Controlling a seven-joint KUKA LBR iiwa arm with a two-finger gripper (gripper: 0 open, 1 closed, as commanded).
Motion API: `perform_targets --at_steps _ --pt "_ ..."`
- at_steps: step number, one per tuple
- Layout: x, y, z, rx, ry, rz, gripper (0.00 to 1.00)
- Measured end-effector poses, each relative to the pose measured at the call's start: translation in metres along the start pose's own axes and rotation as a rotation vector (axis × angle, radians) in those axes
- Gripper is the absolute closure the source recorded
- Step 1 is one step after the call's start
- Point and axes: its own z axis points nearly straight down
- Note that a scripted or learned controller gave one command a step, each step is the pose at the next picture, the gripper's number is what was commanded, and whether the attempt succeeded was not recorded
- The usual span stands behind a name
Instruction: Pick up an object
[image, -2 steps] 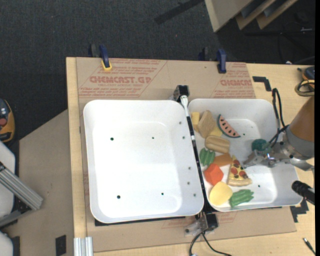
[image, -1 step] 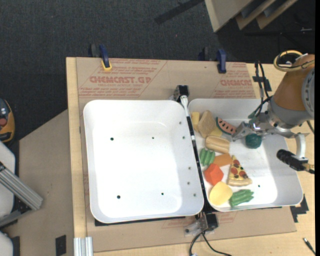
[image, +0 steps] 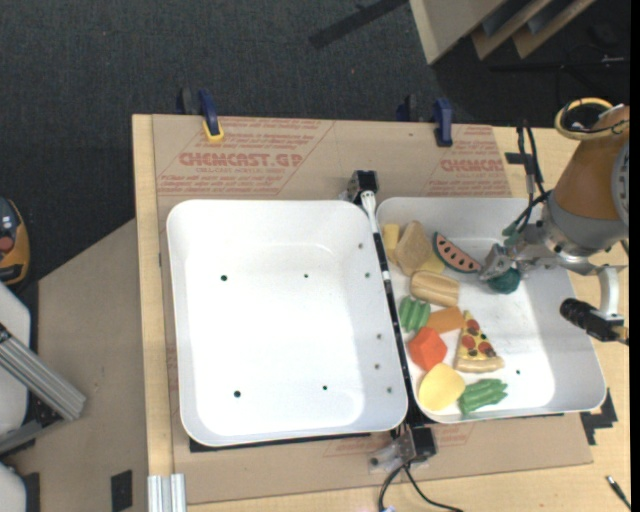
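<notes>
Target object: a small dark teal object (image: 505, 281) lies in the right bin (image: 575, 395), in its far right part, right of the watermelon slice (image: 456, 253).
Gripper: the gripper (image: 497, 264) is low over the teal object, its tip at or just above it; whether it touches cannot be told.
Fingers: too small and dark against the object to judge whether spread or pressed together; nothing is clearly seen pinched.
Step in hand: by my reading, the reach or closing stage of a pick, with no lift yet.
Nearby things: the watermelon slice sits just left of the gripper; a bread roll (image: 433, 289) lies nearer and to the left; pizza slice (image: 476, 347), orange piece (image: 428, 349), yellow lemon (image: 440, 386) and green pepper (image: 483, 394) crowd the near left part of the bin.
Left bin: the left bin (image: 200, 330) sits beside the right one on the counter (image: 160, 200).
Next move: probably a firm close on the teal object, then a straight lift clear of the watermelon slice.
Risk: the object is small and may slip out.
</notes>
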Motion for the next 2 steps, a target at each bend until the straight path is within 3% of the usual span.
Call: perform_targets --at_steps 1,2 --pt "0.064 0.039 -0.006 -0.001 0.002 -0.004 1.0" --pt "0.164 0.048 -0.096 -0.009 0.006 -0.009 1.0"
